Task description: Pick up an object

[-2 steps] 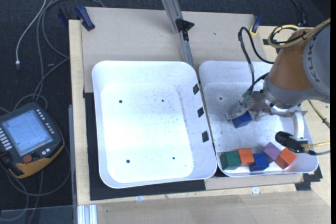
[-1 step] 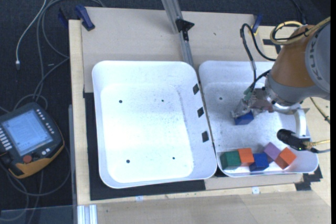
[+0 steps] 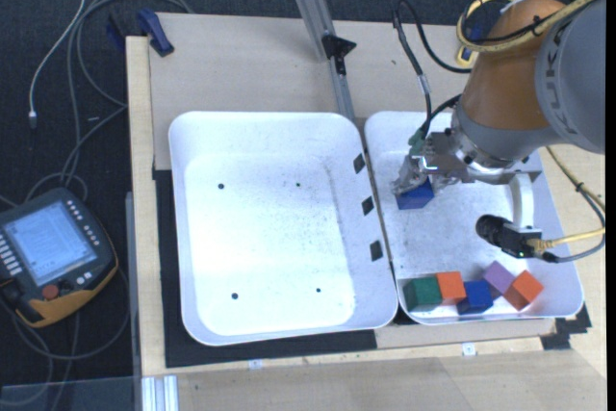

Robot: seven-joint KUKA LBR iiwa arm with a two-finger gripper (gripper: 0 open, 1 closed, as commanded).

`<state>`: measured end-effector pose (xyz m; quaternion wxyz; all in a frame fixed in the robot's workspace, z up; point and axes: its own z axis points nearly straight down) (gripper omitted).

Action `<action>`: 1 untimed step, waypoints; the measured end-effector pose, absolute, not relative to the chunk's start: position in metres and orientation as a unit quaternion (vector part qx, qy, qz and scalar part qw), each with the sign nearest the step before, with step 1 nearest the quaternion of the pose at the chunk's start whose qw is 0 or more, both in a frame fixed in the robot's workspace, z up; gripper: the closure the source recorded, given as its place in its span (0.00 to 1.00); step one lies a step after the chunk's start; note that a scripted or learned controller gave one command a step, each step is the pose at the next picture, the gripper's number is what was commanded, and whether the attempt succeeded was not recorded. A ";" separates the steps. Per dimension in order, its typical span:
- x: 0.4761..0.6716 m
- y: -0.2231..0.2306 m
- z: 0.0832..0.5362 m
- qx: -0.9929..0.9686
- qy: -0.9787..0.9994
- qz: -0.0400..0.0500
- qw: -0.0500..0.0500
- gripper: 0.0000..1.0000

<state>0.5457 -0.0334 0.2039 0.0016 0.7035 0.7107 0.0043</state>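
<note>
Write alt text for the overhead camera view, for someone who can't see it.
A grey and orange robot arm reaches into the right white bin, its gripper at a blue block. Green, orange, blue, purple and orange blocks cluster along that bin's near edge. The left white bin sits beside it.

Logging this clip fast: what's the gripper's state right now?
Gripper: shut on the blue block, over the right bin.
</note>
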 end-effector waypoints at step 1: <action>0.549 0.053 0.238 0.703 0.711 0.003 0.000 1.00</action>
